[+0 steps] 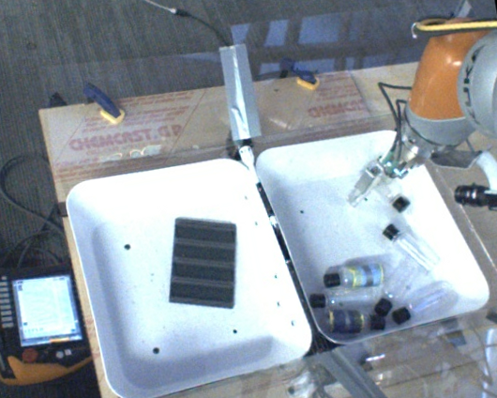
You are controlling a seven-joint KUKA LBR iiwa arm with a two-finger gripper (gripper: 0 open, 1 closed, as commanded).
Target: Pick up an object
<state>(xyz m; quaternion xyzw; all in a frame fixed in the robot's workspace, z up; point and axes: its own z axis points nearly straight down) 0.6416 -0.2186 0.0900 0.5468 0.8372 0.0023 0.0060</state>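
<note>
Lying flat in left bin (108, 266) | dark ribbed rectangular block (203, 262)

Two bins sit side by side on the tabletop (67, 144). A ridged pad (204, 262) lies in the left bin (124, 358). Small bottles (360, 293) cluster at the right bin's (320, 171) near edge. A pendant (37, 321) lies left of the tabletop.

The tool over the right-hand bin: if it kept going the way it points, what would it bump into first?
The tool points down and toward the view's left, so it would probably meet the bare white floor of the right bin first. Its height above the floor is hard to judge.
</note>
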